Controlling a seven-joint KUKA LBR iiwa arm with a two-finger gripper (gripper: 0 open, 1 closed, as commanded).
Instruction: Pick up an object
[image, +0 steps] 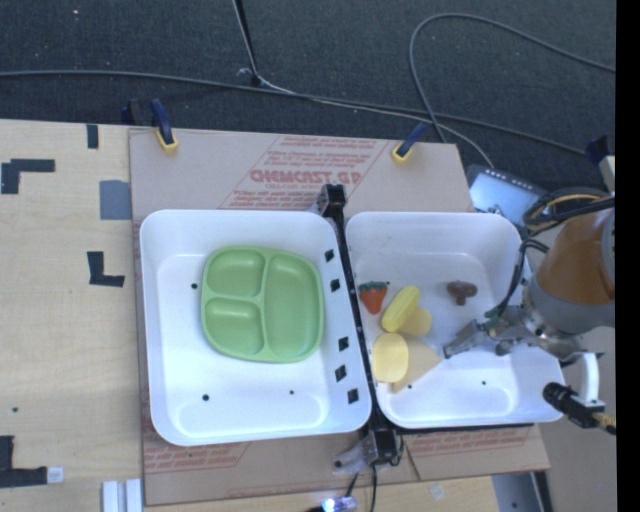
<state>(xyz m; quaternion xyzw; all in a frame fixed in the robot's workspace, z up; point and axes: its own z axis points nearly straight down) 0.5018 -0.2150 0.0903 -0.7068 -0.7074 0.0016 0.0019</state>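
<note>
Two white bins side by side on the desk. Left bin (170, 400): a green divided plate (263, 303). Right bin (470, 405): a strawberry (373, 296), yellow pieces (402, 330) near the divider, and a small brown item (461, 291) farther right. The pincer (458, 346) hangs low over the right bin, just right of the yellow pieces; whether it is spread or closed cannot be told, and nothing is visibly pinched.
</note>
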